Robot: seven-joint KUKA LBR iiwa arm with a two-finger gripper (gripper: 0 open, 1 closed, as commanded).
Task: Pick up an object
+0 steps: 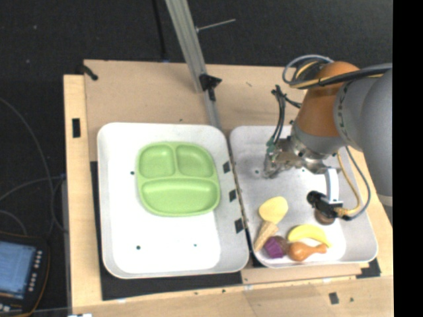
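Dark floor all round; pale wooden tabletop (pixel 165 71) in the middle, with two shallow white bins side by side. Left bin (pixel 119 243): green divided plate (pixel 178 179) lying flat in upper half, three compartments. Right bin (pixel 357 243): toy food bunched near front edge. Yellow ice-cream cone (pixel 269 218) tilted, scoop end up. Purple piece (pixel 275 247) just at cone's tip. Yellow banana (pixel 309 234) beside brown drumstick (pixel 305 249), touching or nearly. Grey arm (pixel 367 121) with orange band in from right. Jaws (pixel 271 166) low over upper left part of right bin, well apart from food pile. Fingers dark and small against bin floor; open or closed, cannot tell. Slanted metal pole (pixel 188 38) behind bins.
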